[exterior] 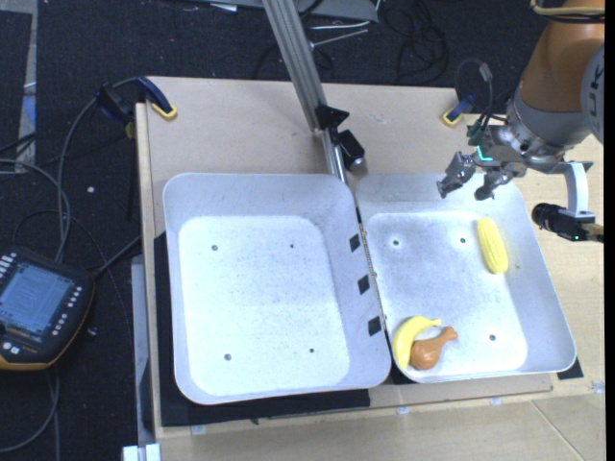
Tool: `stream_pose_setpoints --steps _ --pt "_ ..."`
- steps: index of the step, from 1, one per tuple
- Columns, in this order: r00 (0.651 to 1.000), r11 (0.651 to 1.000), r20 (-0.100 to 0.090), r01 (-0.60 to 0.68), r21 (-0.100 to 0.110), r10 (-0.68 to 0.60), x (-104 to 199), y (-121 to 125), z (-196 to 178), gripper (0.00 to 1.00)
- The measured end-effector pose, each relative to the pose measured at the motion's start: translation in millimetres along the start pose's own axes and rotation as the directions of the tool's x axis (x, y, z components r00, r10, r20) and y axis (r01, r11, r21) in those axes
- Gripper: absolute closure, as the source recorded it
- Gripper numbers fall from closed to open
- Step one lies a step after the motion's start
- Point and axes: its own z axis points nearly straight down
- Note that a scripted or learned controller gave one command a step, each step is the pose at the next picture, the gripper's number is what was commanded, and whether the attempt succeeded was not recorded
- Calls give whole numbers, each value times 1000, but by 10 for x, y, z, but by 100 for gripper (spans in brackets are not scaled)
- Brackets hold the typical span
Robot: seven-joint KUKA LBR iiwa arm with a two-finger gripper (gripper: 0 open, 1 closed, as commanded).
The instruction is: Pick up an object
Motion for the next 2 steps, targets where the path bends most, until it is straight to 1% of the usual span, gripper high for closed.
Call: stream_pose_setpoints --steps 1,2 --pt "1000 1000 0 0 0 0 0 0 1 0" --pt "1000 1000 -1 0 4 0 -12 -45 433 0"
